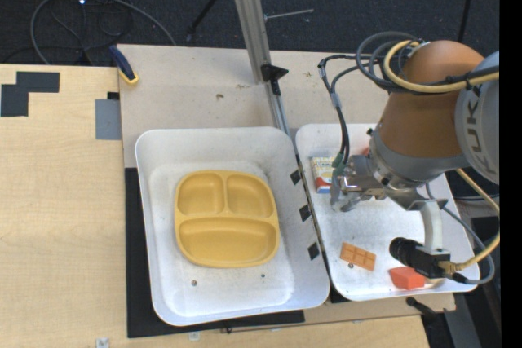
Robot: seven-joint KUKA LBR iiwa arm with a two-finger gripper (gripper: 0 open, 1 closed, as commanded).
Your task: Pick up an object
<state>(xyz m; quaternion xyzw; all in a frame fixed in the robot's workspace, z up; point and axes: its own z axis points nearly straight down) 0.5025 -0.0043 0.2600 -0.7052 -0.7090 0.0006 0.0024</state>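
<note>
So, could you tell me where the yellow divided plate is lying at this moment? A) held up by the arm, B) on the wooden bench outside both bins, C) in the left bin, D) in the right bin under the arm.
C: the yellow divided plate lies flat in the left bin, apart from the arm, which hangs over the right bin.
</note>
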